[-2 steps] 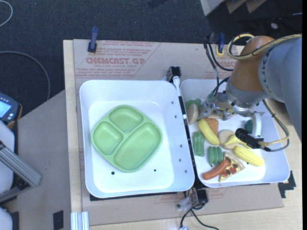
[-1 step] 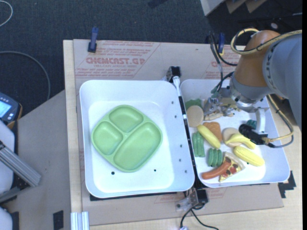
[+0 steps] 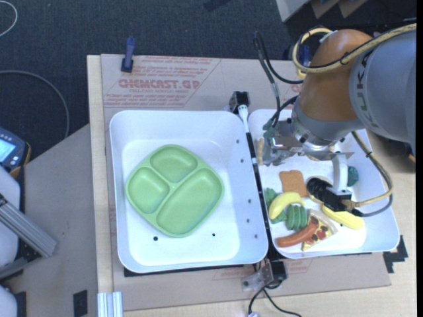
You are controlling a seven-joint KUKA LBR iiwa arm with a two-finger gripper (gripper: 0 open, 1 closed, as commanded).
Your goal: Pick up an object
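My gripper hangs under the orange-banded wrist over the back left part of the right bin. Just in front of it lies a tan toast slice. Closer to the front are a yellow banana, a bunch of green beans, a red sausage and a pizza slice. A second yellow piece lies to the right, and a dark green item sits beside the wrist. A small green piece rests by the bin's left wall.
The left bin holds a light green divided plate. A ridge separates the two bins. The arm covers the back and right of the right bin. A cardboard sheet lies behind the bins.
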